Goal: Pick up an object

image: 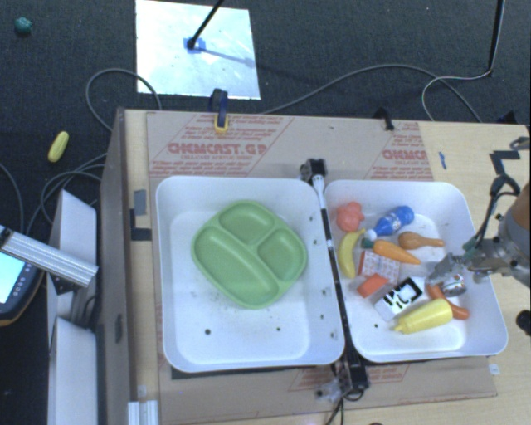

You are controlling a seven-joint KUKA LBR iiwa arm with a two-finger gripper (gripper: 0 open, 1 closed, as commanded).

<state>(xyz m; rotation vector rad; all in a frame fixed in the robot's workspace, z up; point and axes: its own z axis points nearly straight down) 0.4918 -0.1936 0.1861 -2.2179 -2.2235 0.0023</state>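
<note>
yellow bottle [425,316] just below claw [448,278]

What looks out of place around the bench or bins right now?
A small yellow object lies on the dark floor left of the bench, away from the right bin where the other toy items are piled. A small teal object also sits on the floor at the far upper left. The green divided plate lies flat in the left bin.

The light was even and rather soft, with only weak shadows under the toys. A pale sheet [197,48] on the dark floor [357,41] looked overexposed. The whole picture was slightly blurred and grainy, and small details stayed unclear.
</note>
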